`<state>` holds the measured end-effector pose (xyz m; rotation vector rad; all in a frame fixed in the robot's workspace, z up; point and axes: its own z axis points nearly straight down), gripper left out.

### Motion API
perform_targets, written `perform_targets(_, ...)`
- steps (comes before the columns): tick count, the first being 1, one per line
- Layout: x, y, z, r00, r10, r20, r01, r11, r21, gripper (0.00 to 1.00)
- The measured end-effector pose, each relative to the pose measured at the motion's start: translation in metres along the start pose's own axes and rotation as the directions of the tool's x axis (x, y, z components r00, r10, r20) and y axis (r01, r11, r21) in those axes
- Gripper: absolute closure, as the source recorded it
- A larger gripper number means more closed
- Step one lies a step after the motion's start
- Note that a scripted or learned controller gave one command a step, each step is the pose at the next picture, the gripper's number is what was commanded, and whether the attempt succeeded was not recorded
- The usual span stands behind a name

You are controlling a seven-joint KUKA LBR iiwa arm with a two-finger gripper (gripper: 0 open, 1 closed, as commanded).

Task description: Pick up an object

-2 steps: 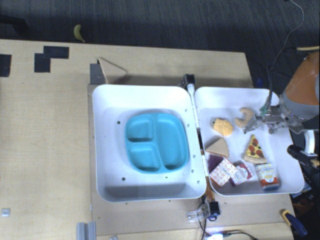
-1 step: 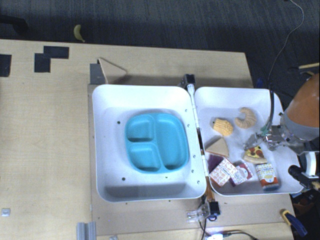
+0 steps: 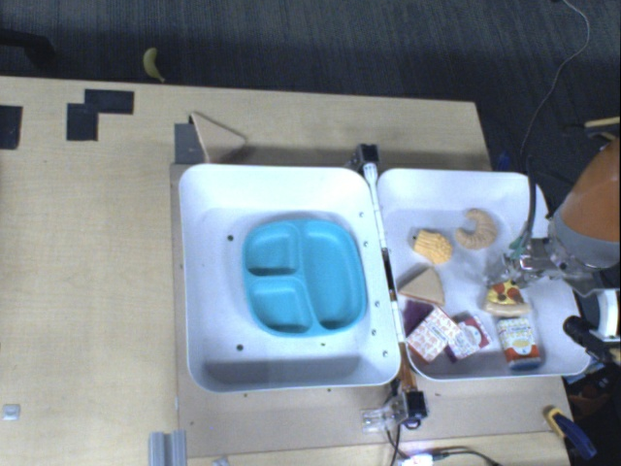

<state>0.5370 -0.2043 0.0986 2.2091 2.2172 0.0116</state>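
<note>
A: Report the layout.

B: Two white bins sit side by side on the counter [image 3: 87, 289]. The left bin [image 3: 209, 260] holds a blue divided tray [image 3: 303, 275], centre of frame. The right bin [image 3: 456, 187] holds the loose items: a yellow corn piece [image 3: 433, 247] and a tan ring-shaped pastry [image 3: 476, 228] in its upper part, a tan wedge [image 3: 422, 285] near the divider, a pizza slice toy [image 3: 505, 296] at mid right, a small bottle with a red cap [image 3: 518, 341] at lower right, and a red-and-white carton [image 3: 433, 335] beside a dark red packet [image 3: 470, 337] along the lower edge.

A: Position of the arm?

B: It enters from the right edge of the frame. The tool [image 3: 514, 265] hangs over the right side of the right bin, just above the pizza slice toy and near the bin wall.

A: Tool state?

B: I cannot tell whether it is wide or narrow; the tip is small and blurred. Nothing is visibly held.

A: Step in hand?

B: Judged as approach, before any grasp. The pizza slice toy is the likeliest target, lying directly below the tool.

A: Requirement for the next move?

B: Descend straight onto the target, keep clear of the bin wall and the bottle just below in frame, close, then lift.
</note>
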Motion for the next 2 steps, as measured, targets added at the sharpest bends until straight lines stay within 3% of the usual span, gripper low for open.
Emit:
perform_targets(1, 0.047, -0.013, -0.104, 1.0, -0.001, -0.003, 0.001, 1.0, 0.008, 1.0)
perform_targets(2, 0.113, -0.048, -0.131, 1.0, 0.0, -0.004, 0.001, 1.0, 0.012, 1.0)
